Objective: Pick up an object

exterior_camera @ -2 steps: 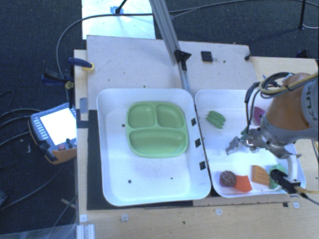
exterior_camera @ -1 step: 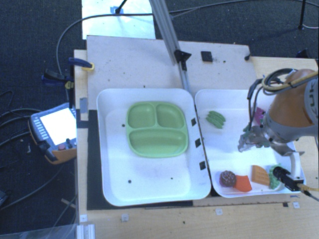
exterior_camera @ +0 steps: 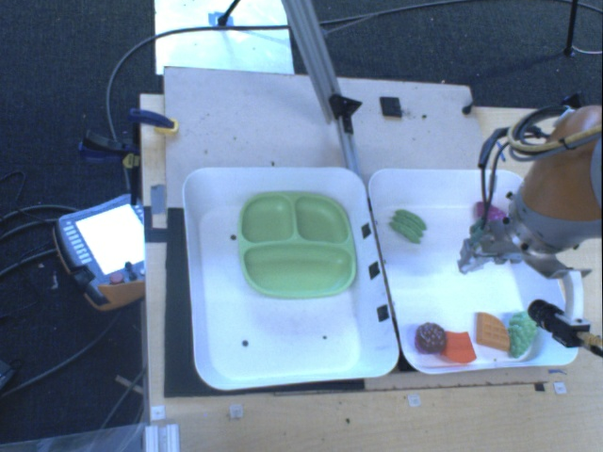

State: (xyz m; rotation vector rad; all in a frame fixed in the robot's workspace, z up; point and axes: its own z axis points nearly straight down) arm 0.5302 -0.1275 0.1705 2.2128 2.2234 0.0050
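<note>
Pincer point(exterior_camera: 474, 255) over right white bin point(exterior_camera: 443, 281), jaw state unclear; small green ridged pod-shaped toy point(exterior_camera: 408, 224) nearest, up-left, long axis diagonal.

Left bin point(exterior_camera: 217, 347): green divided plate point(exterior_camera: 298, 245) fills the upper middle; bare floor in front of it and along the left side.
Right bin point(exterior_camera: 388, 188): wide bare middle between the green pea pod point(exterior_camera: 408, 224) and the front row.
Front row: brown ball point(exterior_camera: 431, 336), orange piece point(exterior_camera: 459, 347), cracker point(exterior_camera: 492, 331), green leafy piece point(exterior_camera: 521, 333), close together.
Right edge: end effector point(exterior_camera: 476, 255) and arm overhang; pink item point(exterior_camera: 490, 212) partly hidden.
</note>
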